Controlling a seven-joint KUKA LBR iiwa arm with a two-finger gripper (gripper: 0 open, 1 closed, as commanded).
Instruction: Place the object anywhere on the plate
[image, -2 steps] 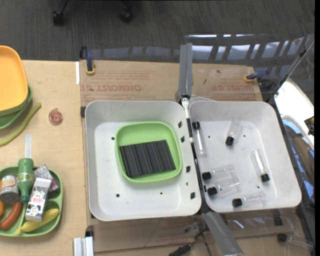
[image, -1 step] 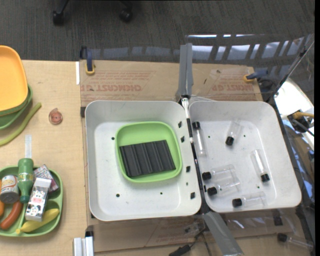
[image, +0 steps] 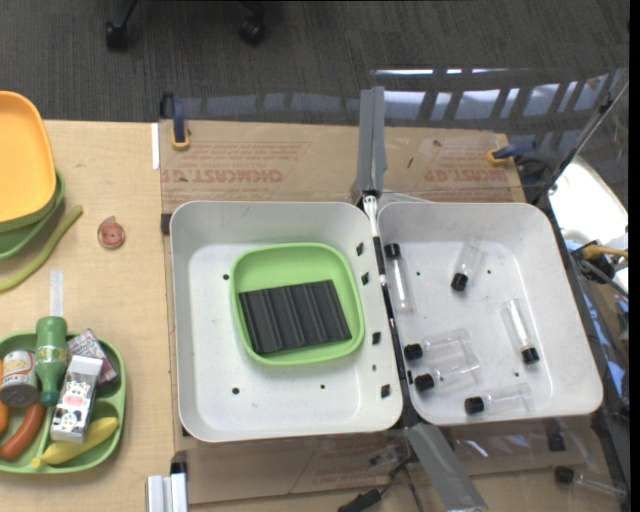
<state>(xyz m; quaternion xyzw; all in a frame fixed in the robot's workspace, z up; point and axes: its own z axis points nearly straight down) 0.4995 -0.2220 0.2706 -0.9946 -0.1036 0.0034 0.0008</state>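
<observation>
We judge the main risk to be a missed or slipping pick. The clear plastic vials with black caps (image: 516, 325) are round and smooth and lie flat, scattered across one shallow white bin (image: 560, 250), so one could roll aside or drop at the divider. The green square plate (image: 250, 275), carrying a dark ribbed slab (image: 297, 316), sits in the neighbouring white bin (image: 200, 400). We cannot tell the tool's state or the arm's pose.
</observation>
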